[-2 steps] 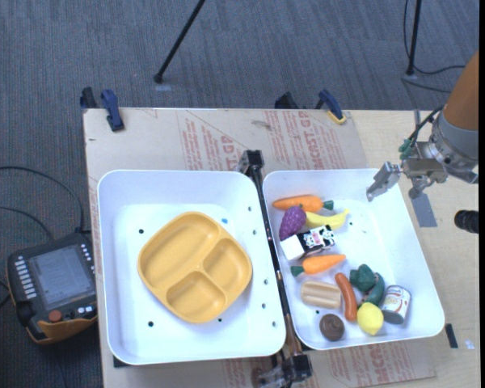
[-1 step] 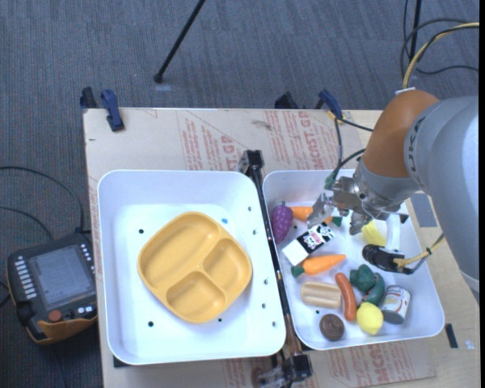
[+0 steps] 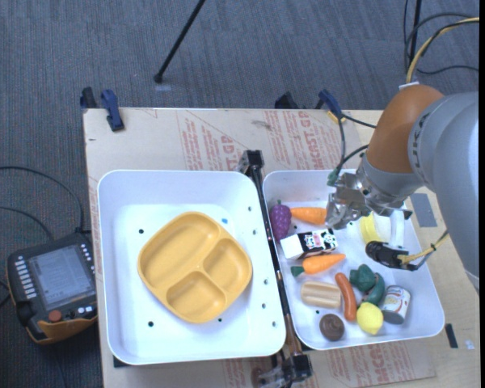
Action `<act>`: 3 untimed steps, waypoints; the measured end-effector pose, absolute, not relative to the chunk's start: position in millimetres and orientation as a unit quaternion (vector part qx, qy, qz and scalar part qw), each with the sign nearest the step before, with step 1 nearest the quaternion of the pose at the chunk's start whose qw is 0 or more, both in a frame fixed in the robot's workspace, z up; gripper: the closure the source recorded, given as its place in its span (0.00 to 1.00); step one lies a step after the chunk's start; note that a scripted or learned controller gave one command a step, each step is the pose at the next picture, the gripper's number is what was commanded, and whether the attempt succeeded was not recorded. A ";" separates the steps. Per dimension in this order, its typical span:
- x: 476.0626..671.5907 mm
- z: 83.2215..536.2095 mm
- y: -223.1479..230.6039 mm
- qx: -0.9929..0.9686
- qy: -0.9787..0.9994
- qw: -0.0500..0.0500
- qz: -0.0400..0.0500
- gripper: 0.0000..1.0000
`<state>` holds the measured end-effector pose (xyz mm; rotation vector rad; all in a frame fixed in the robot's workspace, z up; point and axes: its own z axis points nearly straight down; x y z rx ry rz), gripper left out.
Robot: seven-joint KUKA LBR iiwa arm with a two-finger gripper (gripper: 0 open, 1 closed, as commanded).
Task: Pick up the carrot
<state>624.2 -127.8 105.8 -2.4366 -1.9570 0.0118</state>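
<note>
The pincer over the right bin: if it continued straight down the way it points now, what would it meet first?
Probably the carrot at the top of the right bin: the pincer points down at that carrot's right end. Depth is unclear from this slanted view, so the small black-and-white carton just below could be touched instead.

On my table (image 3: pixel 170 136) two bins sit side by side. The left bin (image 3: pixel 121 200) holds a divided plate (image 3: pixel 196 267) near its middle. The right bin (image 3: pixel 424 318) is crowded: grapes (image 3: pixel 280 217) at its left wall, a carrot (image 3: pixel 309 214) just right of them, a small carton (image 3: pixel 309 242) below, a second carrot (image 3: pixel 323 263) under that. A can (image 3: pixel 395 304) and lemon (image 3: pixel 370 318) lie in the near right corner. A pendant (image 3: pixel 55 285) lies left of the table.
</note>
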 end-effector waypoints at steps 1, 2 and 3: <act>550.8 84.5 -94.3 -0.807 -0.591 0.006 0.004 1.00; 551.6 85.3 -95.2 -0.808 -0.590 0.005 0.003 0.00; 598.0 86.8 -115.8 -0.833 -0.553 0.003 0.002 0.00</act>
